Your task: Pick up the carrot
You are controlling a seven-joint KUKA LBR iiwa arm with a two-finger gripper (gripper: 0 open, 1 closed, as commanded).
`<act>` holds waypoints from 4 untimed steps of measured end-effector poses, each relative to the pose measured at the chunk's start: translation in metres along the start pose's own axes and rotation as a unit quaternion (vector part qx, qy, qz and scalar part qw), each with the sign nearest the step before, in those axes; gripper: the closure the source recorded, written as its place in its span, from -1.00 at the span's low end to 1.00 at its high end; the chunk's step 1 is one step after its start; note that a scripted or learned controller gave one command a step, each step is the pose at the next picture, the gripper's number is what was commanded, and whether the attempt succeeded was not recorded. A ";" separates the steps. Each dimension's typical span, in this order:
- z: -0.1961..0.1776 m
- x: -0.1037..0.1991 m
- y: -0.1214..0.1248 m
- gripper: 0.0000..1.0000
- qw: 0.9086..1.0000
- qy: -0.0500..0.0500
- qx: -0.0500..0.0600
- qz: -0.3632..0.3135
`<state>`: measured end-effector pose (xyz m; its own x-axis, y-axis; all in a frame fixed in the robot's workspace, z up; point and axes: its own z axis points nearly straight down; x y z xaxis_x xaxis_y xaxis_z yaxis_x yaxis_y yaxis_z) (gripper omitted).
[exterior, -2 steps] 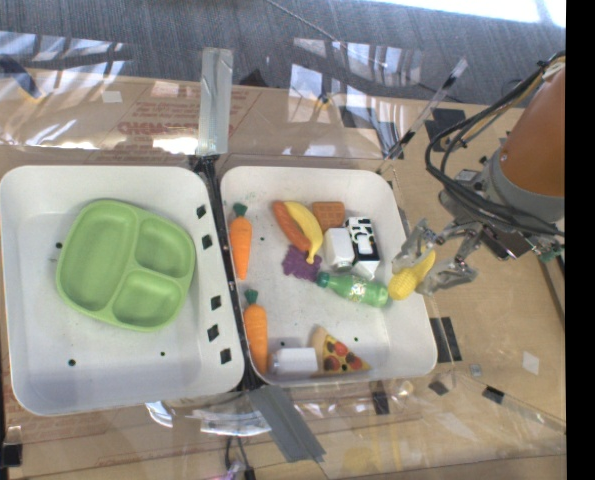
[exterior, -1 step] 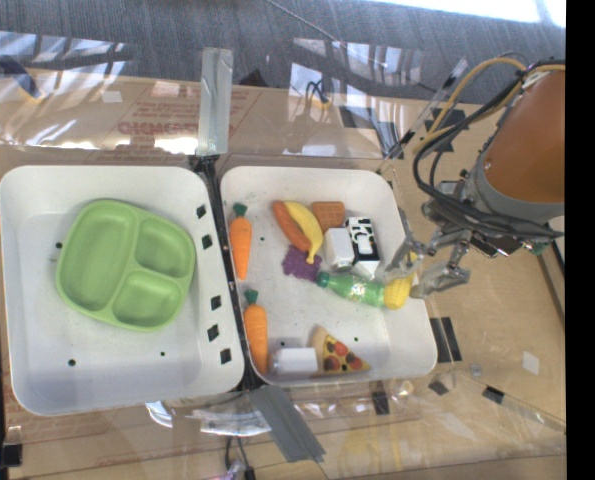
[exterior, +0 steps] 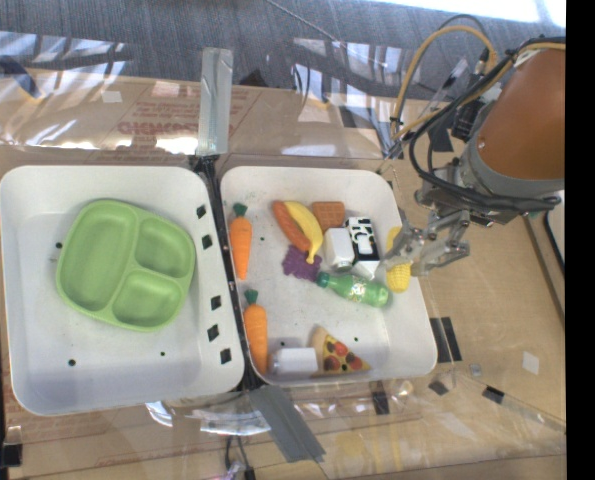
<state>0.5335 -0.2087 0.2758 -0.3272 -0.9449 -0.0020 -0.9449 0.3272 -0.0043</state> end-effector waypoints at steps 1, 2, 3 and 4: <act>-0.011 -0.010 -0.028 1.00 0.993 0.000 0.000 -0.115; -0.031 -0.021 -0.063 1.00 0.989 0.000 0.000 -0.145; -0.016 -0.013 -0.038 1.00 0.946 -0.001 -0.003 -0.325; -0.025 -0.023 -0.037 1.00 0.898 -0.001 0.001 -0.441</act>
<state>0.5763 -0.1989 0.3007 0.5475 -0.8368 0.0008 -0.8368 -0.5475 -0.0061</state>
